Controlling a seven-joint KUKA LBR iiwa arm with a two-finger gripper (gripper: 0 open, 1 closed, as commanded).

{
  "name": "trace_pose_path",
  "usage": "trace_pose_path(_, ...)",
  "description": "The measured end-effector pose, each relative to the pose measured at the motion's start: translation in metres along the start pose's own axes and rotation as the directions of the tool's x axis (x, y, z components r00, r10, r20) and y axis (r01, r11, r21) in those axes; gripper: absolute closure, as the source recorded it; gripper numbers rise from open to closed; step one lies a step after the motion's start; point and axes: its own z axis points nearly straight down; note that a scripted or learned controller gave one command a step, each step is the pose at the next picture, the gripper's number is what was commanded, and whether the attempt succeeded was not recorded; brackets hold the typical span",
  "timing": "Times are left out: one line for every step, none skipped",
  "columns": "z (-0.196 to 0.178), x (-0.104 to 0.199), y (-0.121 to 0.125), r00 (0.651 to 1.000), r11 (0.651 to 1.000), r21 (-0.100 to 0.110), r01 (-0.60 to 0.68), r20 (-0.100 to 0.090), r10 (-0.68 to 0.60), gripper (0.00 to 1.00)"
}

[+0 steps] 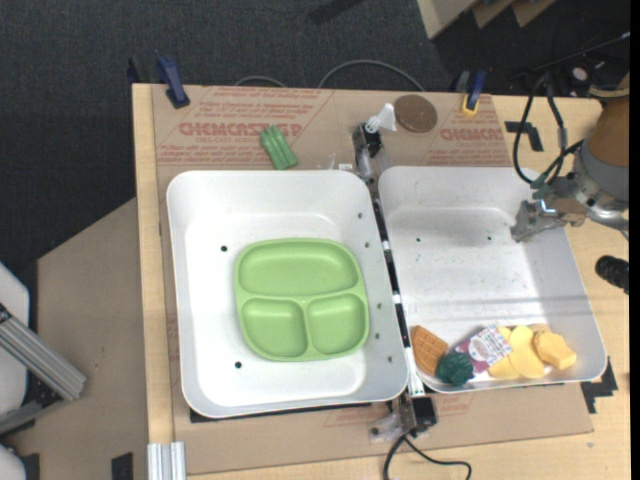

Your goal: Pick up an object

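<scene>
Several small objects lie along the near edge of the right bin (470, 258): a tan waffle-like piece (429, 346), a dark green lump (455, 369), a pink and white packet (489, 345) and yellow pieces (535, 353). My gripper (530, 220) hangs over the far right side of that bin, well away from the objects and with nothing seen in it. The arm's orange band (617, 126) is at the right edge of the view.
The left bin (200, 268) holds a green divided plate (301, 298). On the cardboard behind the bins lie a green clip-like item (279, 148) and a brown disc (415, 114). Cables hang by the arm at the right.
</scene>
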Motion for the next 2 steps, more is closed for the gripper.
trace_pose_path(-0.029, 0.044, -0.062, 1.0, 1.0, -0.001, 0.003, -0.002, -0.003, 1.0)
trace_pose_path(-0.07, 0.043, 0.018, 1.0, 1.0, -0.014, 0.006, 0.004, -0.006, 1.0)
